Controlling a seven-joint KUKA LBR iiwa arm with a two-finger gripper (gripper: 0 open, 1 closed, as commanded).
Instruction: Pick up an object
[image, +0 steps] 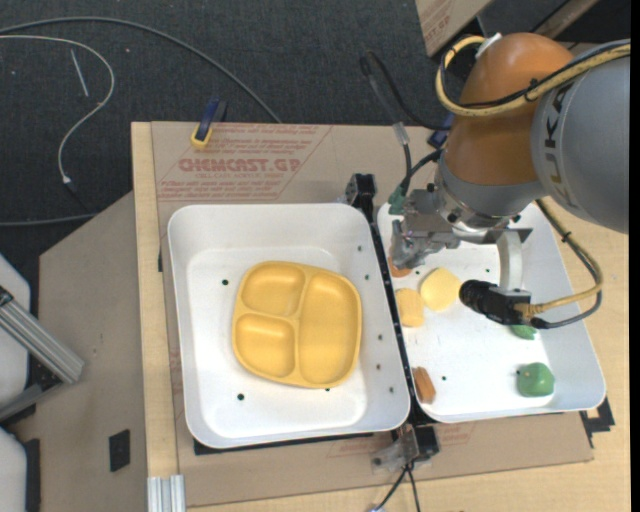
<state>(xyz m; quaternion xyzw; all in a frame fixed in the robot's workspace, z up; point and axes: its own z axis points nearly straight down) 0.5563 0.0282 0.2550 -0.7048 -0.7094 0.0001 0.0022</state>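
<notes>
My gripper (408, 250) hangs low over the back left part of the right bin (560, 400), close to the wall between the bins. Just under its tip lies a small orange piece (400, 270), partly hidden by it. A pale yellow round piece (439, 288) and an orange-yellow chunk (409, 307) lie just in front of the gripper. A small brown-orange piece (423, 385) sits near the bin's front left corner. A green object (535, 380) rests at the front right, and a smaller green bit (522, 330) lies behind it.
The left bin (200, 250) holds a yellow divided plate (297, 323) in its middle. The arm's grey and orange body (500, 110) covers the back of the right bin. A black fitting (488, 298) with a yellow cable hangs over the bin's middle.
</notes>
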